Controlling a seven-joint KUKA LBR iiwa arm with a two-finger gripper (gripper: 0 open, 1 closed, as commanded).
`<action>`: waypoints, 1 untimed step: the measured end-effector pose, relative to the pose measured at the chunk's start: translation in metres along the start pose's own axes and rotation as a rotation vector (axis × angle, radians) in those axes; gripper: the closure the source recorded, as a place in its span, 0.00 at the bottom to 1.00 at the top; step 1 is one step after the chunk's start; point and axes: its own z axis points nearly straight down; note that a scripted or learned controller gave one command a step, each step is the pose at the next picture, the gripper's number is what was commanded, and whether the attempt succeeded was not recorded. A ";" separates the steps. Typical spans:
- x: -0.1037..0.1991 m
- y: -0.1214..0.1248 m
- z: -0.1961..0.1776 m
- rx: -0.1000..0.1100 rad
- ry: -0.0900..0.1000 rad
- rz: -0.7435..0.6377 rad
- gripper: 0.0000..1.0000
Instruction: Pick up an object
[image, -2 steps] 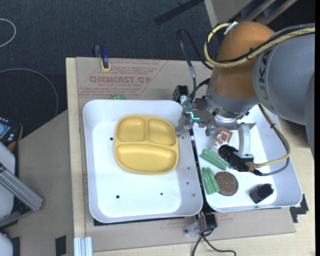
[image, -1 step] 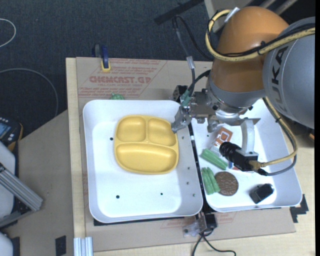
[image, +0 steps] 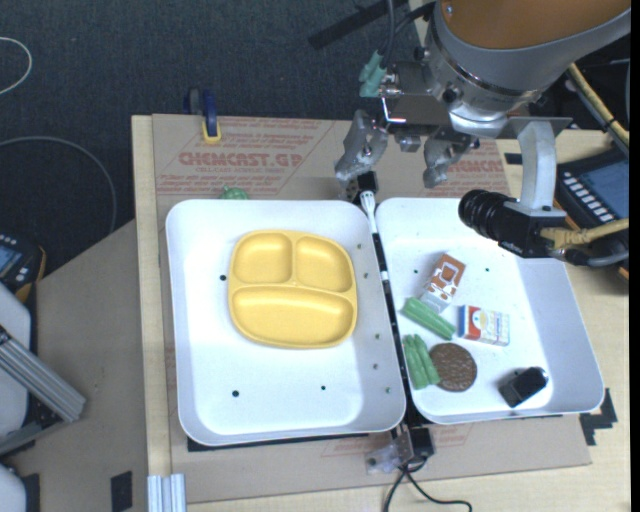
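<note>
My gripper (image: 398, 158) hangs above the back edge of the bins, near where the two meet. It is open, its fingers (image: 356, 152) spread wide with nothing between them. In the right bin (image: 560, 300) lie a small orange and white carton (image: 443, 281), a blue, white and red box (image: 484, 326), two green pods (image: 428, 318) (image: 420, 361), a brown round cookie (image: 456, 367) and a black block (image: 523, 386). All of them sit well in front of the gripper. A yellow divided plate (image: 293, 288) rests in the left bin (image: 200, 330).
A black cylindrical device (image: 502, 222) on a white bracket juts over the right bin's back edge. A cardboard sheet (image: 250, 150) lies under both bins. A blue and yellow clamp (image: 208, 112) stands at the back left. Cables run along the far right.
</note>
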 end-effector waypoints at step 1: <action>-0.002 0.000 -0.001 0.015 -0.007 0.003 1.00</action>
